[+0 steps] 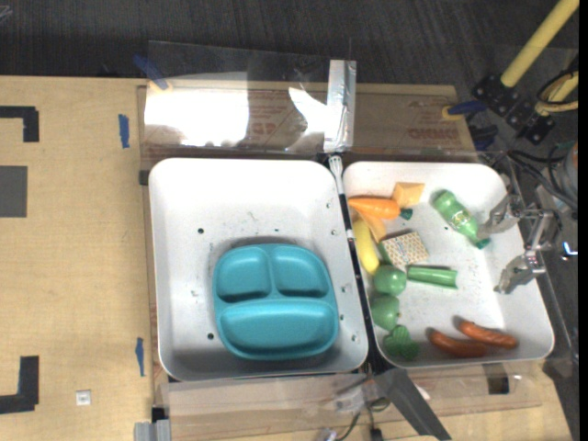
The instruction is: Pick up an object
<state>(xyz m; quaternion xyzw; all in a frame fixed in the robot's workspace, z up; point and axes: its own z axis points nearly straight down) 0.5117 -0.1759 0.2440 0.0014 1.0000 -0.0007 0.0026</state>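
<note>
From the overhead camera, the left bin [175, 200] had just a teal tray [274, 301] sitting low in the middle, so nothing much to grab there. All the toy food was in the right bin [528, 333], mostly bunched against its left wall: a carrot [375, 208] with a cheese wedge [409, 192] touching its tip, a banana [366, 244] below that, a cracker [405, 246], a green stick [432, 276], two limes [386, 294] and a broccoli [399, 341] near the bottom. A green bottle [453, 212] lay tilted toward the upper right, and a sausage [472, 336] sat apart along the bottom edge. The gripper [517, 246] was over the bin's right edge, nothing between its fingers that I could see, and honestly too blurry and cluttered there to tell if it was spread or closed. My guess was the sausage or bottle made the easiest pick, since they weren't crowded by neighbours.
</note>
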